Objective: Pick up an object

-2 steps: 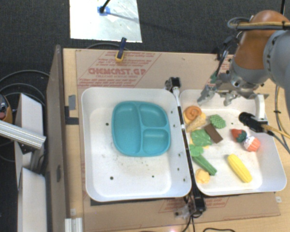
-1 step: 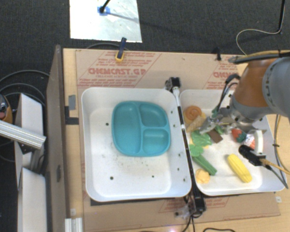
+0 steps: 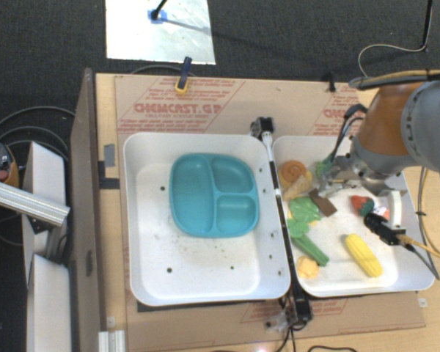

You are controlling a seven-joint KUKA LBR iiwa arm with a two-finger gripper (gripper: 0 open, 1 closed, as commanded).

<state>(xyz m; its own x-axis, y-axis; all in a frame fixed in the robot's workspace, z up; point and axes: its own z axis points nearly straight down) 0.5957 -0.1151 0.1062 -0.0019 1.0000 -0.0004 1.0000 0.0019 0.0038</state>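
1. Since no object is yet chosen, you see the toy food in the right bin (image 3: 418, 270): green leafy piece (image 3: 305, 211), corn cob (image 3: 364, 255), croissant (image 3: 294, 173), brown block (image 3: 325, 205), red piece (image 3: 361, 202), small yellow piece (image 3: 307, 268).
2. You may judge all of them light, stiff and smooth plastic. The corn cob lies apart from the others; take it across its middle.
3. The gripper (image 3: 330, 185) hangs near the brown block, but the wrist covers it, so I cannot tell its state.
4. The left bin (image 3: 150, 270) holds a teal plate (image 3: 213, 195).
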